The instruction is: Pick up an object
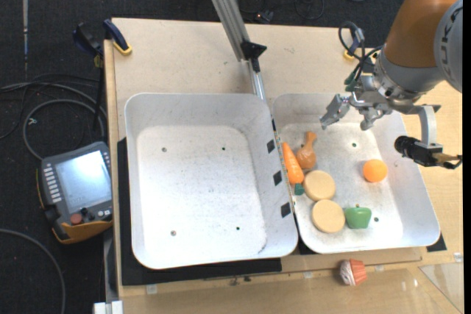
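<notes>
The gripper (352, 114) hangs over the back part of the right bin (419, 228), its two fingers spread apart with nothing between them — released, then, and holding no object. Below and in front of it, the things to choose from lie clustered in that same bin: a carrot (292, 162) lies along the left wall, a small brown drumstick (307, 151) just beside it, two pale round discs (320, 185) close together toward the front, a green pepper (358, 217) touching the nearer disc, and an orange ball (375, 170) lying apart from the rest, nearer the right side. The left bin (140, 114) is not where the picking will happen. A pinkish toy (352, 272) lies outside on the bench, in front of the right bin. These all look like plastic play food, so probably light, stiff and smooth — easy to lift but apt to squirt out of a pinch. The ball seems the best target since it has open floor around it; I would close across its widest part, as it may roll if nudged. The discs lie flat and would be hard to get fingers under, and the carrot hugs the wall, leaving little room on that side.
</notes>
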### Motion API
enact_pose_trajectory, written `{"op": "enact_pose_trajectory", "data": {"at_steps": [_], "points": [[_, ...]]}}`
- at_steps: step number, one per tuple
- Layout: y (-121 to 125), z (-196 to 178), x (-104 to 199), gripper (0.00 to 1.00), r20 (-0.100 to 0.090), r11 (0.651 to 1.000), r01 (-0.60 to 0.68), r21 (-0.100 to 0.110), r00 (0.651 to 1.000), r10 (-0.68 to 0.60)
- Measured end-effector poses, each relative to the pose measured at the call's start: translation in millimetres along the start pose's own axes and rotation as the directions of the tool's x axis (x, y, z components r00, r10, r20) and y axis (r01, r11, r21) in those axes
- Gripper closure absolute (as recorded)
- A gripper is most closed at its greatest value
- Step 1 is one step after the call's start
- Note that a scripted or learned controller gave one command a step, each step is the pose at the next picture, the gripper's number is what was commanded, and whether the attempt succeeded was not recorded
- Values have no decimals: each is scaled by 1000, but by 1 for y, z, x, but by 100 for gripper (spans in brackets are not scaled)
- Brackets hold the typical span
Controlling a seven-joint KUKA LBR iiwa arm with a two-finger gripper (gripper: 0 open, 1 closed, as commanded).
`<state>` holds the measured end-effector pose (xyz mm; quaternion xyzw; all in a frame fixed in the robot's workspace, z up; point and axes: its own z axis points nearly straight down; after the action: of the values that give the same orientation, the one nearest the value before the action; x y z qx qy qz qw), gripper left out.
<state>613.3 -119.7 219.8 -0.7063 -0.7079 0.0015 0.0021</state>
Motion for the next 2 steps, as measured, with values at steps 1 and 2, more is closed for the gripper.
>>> {"op": "enact_pose_trajectory", "data": {"at_steps": [1, 2], "points": [[0, -3, 0, 0, 1, 1000, -1, -3, 1000, 1], [-5, 61, -1, 0, 0, 1000, -3, 2, 1000, 3]]}}
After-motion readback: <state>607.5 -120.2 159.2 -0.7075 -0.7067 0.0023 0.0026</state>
